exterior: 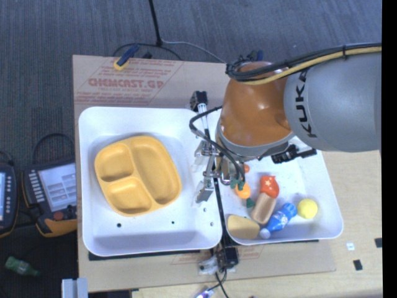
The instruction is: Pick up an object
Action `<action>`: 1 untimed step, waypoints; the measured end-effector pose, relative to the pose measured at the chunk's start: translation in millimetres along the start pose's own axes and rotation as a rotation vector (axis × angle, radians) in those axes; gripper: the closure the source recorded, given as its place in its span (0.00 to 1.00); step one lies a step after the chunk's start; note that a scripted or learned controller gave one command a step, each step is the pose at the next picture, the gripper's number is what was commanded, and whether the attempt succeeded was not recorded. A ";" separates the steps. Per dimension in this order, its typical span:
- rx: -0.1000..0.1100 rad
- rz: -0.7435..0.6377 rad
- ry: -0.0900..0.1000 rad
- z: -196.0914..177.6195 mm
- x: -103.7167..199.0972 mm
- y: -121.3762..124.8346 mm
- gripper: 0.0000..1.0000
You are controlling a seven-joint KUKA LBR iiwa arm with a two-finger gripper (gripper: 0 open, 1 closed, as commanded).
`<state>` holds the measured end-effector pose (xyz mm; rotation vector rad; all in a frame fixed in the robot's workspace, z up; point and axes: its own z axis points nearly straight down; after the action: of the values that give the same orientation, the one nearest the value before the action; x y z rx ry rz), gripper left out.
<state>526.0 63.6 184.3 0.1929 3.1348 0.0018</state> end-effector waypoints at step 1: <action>0.001 0.015 0.002 0.0 31.8 -30.8 0.00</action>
<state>490.7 37.0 184.2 0.2169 3.1349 0.0004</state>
